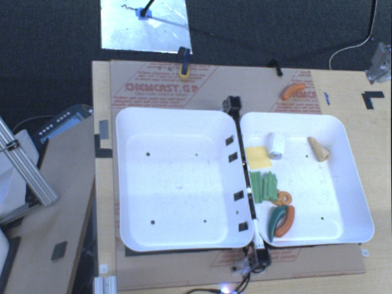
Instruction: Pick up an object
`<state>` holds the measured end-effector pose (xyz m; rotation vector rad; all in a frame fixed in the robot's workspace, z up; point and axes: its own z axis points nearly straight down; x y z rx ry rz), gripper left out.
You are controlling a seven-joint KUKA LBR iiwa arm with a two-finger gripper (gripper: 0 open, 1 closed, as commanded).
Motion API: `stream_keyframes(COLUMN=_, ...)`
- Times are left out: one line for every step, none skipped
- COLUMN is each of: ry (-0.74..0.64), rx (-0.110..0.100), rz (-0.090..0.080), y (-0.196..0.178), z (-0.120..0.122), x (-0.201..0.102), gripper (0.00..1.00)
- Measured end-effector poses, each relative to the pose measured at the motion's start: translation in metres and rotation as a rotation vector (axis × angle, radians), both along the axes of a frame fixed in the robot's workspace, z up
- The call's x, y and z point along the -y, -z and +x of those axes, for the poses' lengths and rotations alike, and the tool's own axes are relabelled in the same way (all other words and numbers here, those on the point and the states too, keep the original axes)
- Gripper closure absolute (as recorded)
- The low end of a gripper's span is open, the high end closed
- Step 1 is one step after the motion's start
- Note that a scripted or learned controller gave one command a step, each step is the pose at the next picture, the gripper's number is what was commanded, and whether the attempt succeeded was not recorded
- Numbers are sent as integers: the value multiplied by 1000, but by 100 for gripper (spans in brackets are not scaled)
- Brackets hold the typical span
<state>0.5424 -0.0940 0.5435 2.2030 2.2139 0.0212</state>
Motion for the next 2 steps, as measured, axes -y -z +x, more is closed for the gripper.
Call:
stream_keyframes(ry=4, rx=-38, rz=6, y=184, z=-59, x=-24, gripper=100)
stream_keyframes(ry=-2, rx=0, rz=2, y=-2, z=-53, x=-38, gripper=100)
